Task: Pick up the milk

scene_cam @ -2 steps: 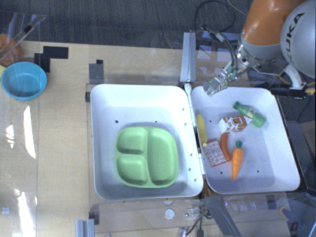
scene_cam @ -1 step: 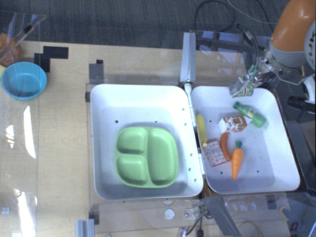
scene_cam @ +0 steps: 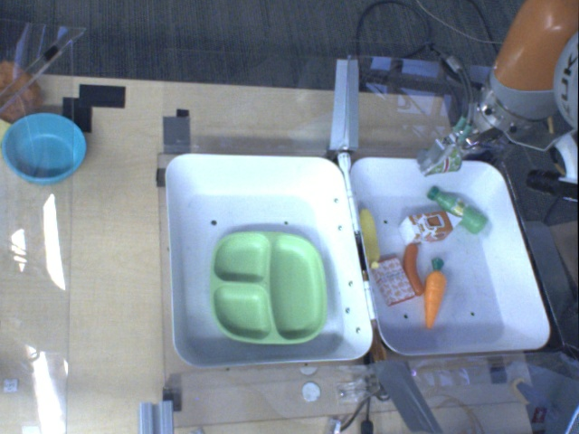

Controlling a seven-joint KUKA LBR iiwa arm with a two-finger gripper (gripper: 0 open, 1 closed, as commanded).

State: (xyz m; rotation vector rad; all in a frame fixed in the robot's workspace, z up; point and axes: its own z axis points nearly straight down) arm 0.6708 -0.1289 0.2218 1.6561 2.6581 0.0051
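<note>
You are looking down on a pale wooden tabletop with two shallow white bins side by side; the arm comes in from the right, high at the far corner of the right bin. Its hand hangs over that bin's far rim; the tips blur against the rim, so you cannot tell how it is set, and nothing can be seen held in it.

The milk — a small white carton with a brown roof — lies on the right bin's floor, near its middle, well apart from the hand; by that showing, the pick has not been made, and the reach, the grasp and the lift are all left to do.

Counted in the right bin: one milk; one green bottle just beyond it; one carrot; one sausage; one red patterned packet; one yellow piece, perhaps a banana, along the left wall — six things.

The left bin holds one green divided plate; on the tabletop, far left, sits one blue bowl.
</note>
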